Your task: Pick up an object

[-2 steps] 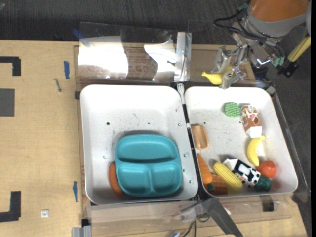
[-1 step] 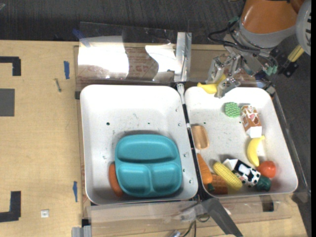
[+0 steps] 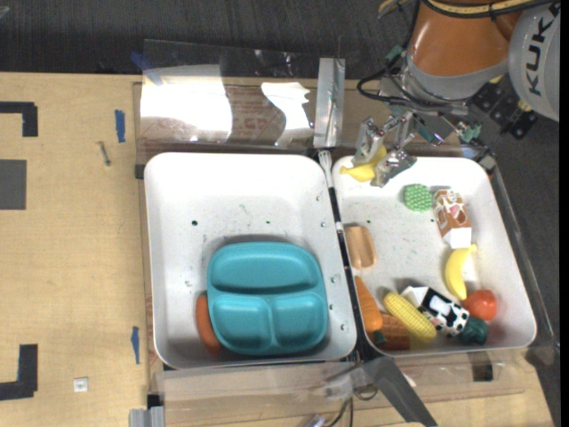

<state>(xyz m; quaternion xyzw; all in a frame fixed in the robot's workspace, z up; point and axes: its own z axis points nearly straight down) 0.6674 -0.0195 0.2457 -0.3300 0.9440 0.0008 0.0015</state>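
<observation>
My gripper [image 3: 381, 157] hangs over the far left corner of the right bin [image 3: 507, 238]. A small yellow banana-like toy [image 3: 359, 172] sits between its fingers [image 3: 369, 140] and sticks out toward the bin divider. It looks lifted just above the bin floor. The fingers are shut on it. Loose in the right bin lie a green round toy [image 3: 416, 196], a red-and-white boxed item [image 3: 452, 213], a tan bread piece [image 3: 359, 245], a larger banana [image 3: 456, 272], a tomato [image 3: 481, 303], corn [image 3: 409, 317], a black-and-white toy [image 3: 442, 310] and a carrot [image 3: 369, 305].
The left bin [image 3: 178, 203] holds a teal divided plate [image 3: 267, 296] with an orange item [image 3: 204, 323] partly under its left edge. A clear plastic sheet [image 3: 231, 105] lies behind the bins. The arm's grey and orange body [image 3: 462, 34] looms over the far right corner.
</observation>
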